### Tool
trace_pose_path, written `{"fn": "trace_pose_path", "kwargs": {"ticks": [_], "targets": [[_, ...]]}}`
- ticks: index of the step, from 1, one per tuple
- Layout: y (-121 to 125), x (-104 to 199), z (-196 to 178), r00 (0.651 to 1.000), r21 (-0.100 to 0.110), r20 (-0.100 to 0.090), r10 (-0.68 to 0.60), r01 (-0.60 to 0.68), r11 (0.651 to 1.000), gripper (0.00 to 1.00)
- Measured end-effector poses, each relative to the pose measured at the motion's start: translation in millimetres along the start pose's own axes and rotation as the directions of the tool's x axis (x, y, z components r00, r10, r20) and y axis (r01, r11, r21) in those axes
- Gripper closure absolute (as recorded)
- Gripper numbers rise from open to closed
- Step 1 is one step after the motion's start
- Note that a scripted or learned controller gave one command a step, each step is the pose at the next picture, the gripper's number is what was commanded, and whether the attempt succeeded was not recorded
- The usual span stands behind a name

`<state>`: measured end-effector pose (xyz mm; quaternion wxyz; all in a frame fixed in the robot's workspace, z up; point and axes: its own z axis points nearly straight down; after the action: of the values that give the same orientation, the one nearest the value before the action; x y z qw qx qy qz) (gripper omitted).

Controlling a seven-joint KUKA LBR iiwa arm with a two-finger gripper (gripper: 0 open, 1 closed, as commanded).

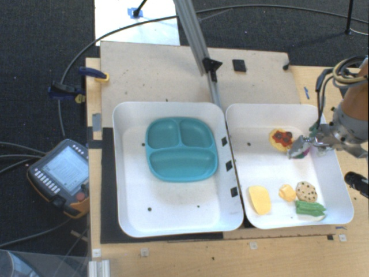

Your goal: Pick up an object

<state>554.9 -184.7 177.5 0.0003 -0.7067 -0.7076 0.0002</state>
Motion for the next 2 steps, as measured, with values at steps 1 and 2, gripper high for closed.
{"fn": "trace_pose_path", "kwargs": {"ticks": [1, 2], "targets": [[1, -8, 58, 1.000, -0.001, 0.001, 0.000, 0.000, 1.000, 0.00], [2, -8, 44, 1.000, -0.005, 0.002, -0.001, 0.001, 1.000, 1.00]]}}
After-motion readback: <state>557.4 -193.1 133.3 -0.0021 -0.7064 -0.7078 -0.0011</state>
